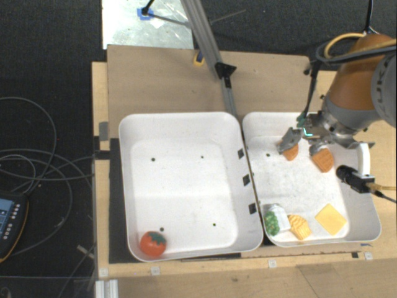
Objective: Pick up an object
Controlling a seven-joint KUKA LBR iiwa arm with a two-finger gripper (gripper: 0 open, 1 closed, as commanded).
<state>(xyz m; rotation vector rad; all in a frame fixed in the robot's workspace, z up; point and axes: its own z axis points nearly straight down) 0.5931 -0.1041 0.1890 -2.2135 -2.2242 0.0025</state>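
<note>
Orange, small and rounded: the piece point(291, 153) nearest the pincer point(303, 143) lies in the upper part of the right bin point(366, 228), just right of frame centre. A second orange piece point(323, 160) sits just to its right. The pincer's two grey fingers stand apart, one over each piece, neither piece between them. Judged: the nearer orange piece is the target, and the arm point(360, 85), entering from the frame's right, is poised above it, not gripping.

Along the right bin's lower wall: a green-and-white item point(273, 219), a yellow ridged item point(300, 226) touching it, and a pale yellow block point(330, 219) just beside. All three are well apart from the target, so they should not interfere.

Open floor surrounds the target on its left and lower sides; the divider between bins lies near on the left, the bin's upper rim close above. Judged: descent room is adequate, sideways travel towards upper frame limited.

Left bin point(180, 120) holds a red tomato-like ball point(152, 243) at lower left, against the wall. Brown bench point(161, 82) beyond.
</note>
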